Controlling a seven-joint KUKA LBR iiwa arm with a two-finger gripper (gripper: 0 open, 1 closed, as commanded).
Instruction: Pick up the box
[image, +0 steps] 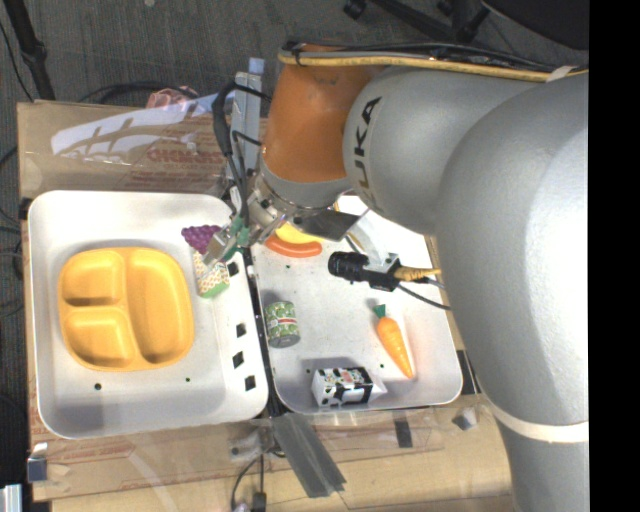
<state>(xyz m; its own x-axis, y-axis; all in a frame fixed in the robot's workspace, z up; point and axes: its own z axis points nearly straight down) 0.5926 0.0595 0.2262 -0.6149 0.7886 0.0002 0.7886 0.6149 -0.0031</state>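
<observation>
Box (342, 386) — can (282, 324), carrot (394, 341) nearby

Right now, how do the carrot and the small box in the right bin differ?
The carrot is orange and tapered, with a green top; the box is blocky, printed black and white. The carrot lies near the bin's right side, the box by its front rim. Both lie loose in the right bin, apart.
</observation>
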